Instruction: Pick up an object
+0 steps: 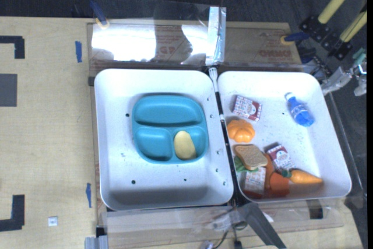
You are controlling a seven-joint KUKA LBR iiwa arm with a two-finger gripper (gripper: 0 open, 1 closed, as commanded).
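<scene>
The right bin (326,125) holds several toy foods. A blue bottle (299,109) lies at its far right and a red-and-white packet (245,107) at its far left. Nearer the front are an orange fruit (240,130), a bread slice (251,155), a second small packet (278,155), a carrot (303,176) and a red piece (277,182). In the left bin (111,125), a blue divided tray (166,119) carries a yellow oval fruit (185,144). A grey-white part that looks like my gripper (345,76) pokes in at the right edge, just outside the right bin's far right corner and apart from every object.
A clear plastic sheet (157,38) and a metal upright (215,35) stand behind the bins. Yellow rods with black clamps (329,32) cross the top right corner. Wooden bench (41,143) spreads to the left of the bins.
</scene>
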